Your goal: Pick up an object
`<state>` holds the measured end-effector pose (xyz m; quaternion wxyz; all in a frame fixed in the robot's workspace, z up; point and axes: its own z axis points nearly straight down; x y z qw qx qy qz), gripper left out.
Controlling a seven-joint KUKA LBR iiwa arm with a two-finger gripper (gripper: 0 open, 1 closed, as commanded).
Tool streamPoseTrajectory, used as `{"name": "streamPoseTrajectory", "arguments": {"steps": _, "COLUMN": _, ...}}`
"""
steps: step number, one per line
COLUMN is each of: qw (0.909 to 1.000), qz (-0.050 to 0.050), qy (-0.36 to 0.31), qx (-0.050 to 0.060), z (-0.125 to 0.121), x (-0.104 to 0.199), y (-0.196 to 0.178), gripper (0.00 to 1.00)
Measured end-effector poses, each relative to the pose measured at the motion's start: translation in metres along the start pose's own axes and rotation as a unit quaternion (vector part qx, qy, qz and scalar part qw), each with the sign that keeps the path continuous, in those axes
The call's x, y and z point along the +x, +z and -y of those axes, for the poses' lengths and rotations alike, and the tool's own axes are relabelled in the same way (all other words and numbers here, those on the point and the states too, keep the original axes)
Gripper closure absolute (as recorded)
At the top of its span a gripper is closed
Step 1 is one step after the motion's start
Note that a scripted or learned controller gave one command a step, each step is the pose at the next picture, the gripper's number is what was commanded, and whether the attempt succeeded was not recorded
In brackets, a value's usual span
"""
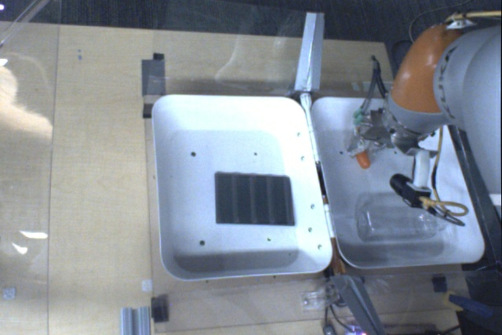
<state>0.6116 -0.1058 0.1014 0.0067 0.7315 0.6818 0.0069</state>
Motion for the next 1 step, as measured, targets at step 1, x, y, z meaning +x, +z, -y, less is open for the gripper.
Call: {"name": "streamPoseTrajectory", "arguments": {"steps": 1, "qw": 0.9970, "qz": 0.000, "qy": -0.077, "qx": 0.006, "z": -0.0368, "x": 0.0607, "y": -0.0845, "gripper": 1.00}}
